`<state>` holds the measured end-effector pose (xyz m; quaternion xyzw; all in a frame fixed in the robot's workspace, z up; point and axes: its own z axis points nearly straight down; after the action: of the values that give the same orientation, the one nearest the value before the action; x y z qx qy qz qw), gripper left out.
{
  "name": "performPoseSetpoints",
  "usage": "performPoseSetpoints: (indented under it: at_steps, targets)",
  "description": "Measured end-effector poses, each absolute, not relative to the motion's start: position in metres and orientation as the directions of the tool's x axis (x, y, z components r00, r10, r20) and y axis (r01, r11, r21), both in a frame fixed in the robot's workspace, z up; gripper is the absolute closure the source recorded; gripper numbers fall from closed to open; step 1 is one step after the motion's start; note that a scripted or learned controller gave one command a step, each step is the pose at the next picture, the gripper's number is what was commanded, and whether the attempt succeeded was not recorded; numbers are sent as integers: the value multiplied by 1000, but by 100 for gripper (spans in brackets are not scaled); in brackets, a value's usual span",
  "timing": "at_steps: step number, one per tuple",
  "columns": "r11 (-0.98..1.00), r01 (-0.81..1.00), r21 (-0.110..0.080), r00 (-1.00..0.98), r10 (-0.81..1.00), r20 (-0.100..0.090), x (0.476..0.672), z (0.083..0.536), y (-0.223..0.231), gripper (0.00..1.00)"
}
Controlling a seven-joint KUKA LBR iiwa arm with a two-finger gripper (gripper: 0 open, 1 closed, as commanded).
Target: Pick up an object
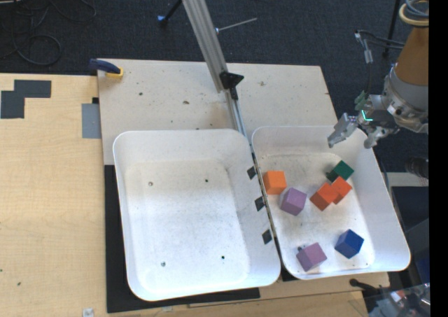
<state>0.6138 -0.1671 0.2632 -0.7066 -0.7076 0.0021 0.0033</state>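
- Lower right of the frame: a purple cube (311, 255) and a blue cube (349, 243) lie in the right bin (392, 235).
- Mid right: an orange cube (275, 182), another purple block (293, 201), a red-orange block (330, 193) touching a green cube (342, 169).
- Upper right: the gripper (356, 135) hovers above the bin's far rim, fingers spread wide, holding nothing.

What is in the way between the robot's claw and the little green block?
Nothing visible. The two-finger gripper hangs over the right white bin's far rim, and the small green cube lies just below it, touching the red-orange blocks on its near side.

arm (414, 50) cut off by the right edge; green block (343, 168) partly behind red block (331, 192)
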Motion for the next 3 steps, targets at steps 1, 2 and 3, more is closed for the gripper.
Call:
performPoseSetpoints:
  at_steps: [1,2,3]
  targets:
    - [3,1000,-3,-3,1000,0,615,266,-167,0]
    - [3,1000,-7,-3,1000,2,613,221,-160,0]
    - [-1,1000,-9,1,1000,2,610,166,-170,0]
